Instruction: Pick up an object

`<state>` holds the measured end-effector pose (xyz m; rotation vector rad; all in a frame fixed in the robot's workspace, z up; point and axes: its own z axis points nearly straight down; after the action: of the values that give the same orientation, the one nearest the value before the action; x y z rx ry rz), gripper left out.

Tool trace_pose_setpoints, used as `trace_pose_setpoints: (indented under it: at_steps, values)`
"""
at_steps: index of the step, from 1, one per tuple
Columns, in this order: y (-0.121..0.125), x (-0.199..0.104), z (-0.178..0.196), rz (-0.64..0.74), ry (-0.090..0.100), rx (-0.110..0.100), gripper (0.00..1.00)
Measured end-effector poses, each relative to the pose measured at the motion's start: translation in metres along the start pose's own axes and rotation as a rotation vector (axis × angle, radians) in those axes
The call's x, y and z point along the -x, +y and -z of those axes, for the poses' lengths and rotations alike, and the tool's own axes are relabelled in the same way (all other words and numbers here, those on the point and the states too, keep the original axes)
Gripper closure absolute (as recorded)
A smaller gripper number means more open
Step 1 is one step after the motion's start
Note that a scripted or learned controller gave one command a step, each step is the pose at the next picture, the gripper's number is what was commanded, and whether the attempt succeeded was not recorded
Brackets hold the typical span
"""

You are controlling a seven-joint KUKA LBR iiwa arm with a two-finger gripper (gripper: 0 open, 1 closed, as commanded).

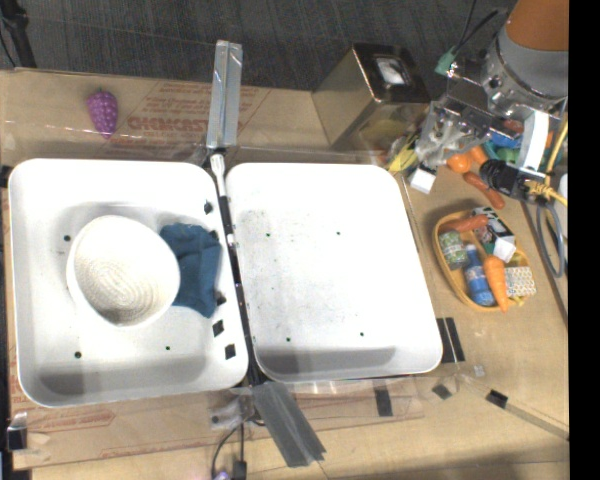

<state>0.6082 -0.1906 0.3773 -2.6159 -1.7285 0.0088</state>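
Note:
In the left bin (40, 368) lies a white knitted dome-shaped object (123, 269). A dark blue cloth (195, 266) lies bunched against its right side, near the divider. My gripper (448, 133) hangs at the upper right, outside both bins, past the back right corner of the right bin (330, 268). It is far from both objects.
A yellow oval dish (480, 256) with several small items sits right of the right bin. A brown box (372, 93) stands behind that bin. A purple object (103, 111) lies on the cardboard at the back left. Cables and small parts crowd the upper right.

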Motion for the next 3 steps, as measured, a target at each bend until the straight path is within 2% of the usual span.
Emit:
trace_pose_setpoints:
  at_steps: [1, 2, 3]
  values:
    - [0.019, -0.015, 0.064, -0.251, 0.001, 0.006, 1.0]
    - [-0.042, -0.064, -0.003, -0.422, 0.0, 0.002, 1.0]
    - [-0.097, -0.117, 0.063, -0.774, 0.005, 0.008, 1.0]
